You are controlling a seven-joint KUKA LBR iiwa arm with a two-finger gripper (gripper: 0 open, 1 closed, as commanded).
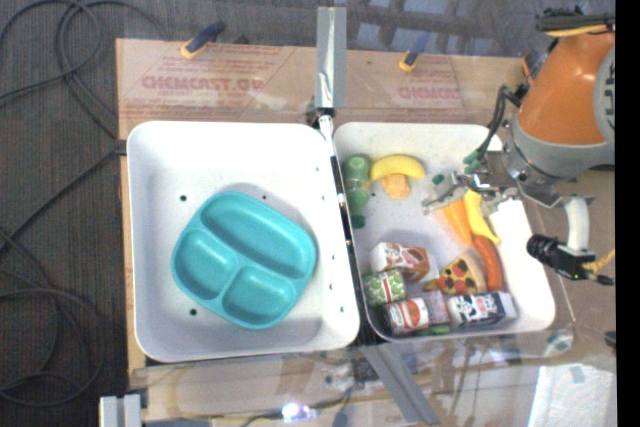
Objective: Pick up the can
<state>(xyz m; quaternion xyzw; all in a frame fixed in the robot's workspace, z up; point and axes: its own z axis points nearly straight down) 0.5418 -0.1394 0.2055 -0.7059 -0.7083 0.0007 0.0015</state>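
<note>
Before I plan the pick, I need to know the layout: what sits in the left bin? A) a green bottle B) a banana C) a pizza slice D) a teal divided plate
D: the teal divided plate lies alone in the left bin, while the banana, pizza slice and green bottle all lie in the right bin.

Brown bench (250, 80) bearing two white bins (150, 215) (440, 140) side by side
</note>
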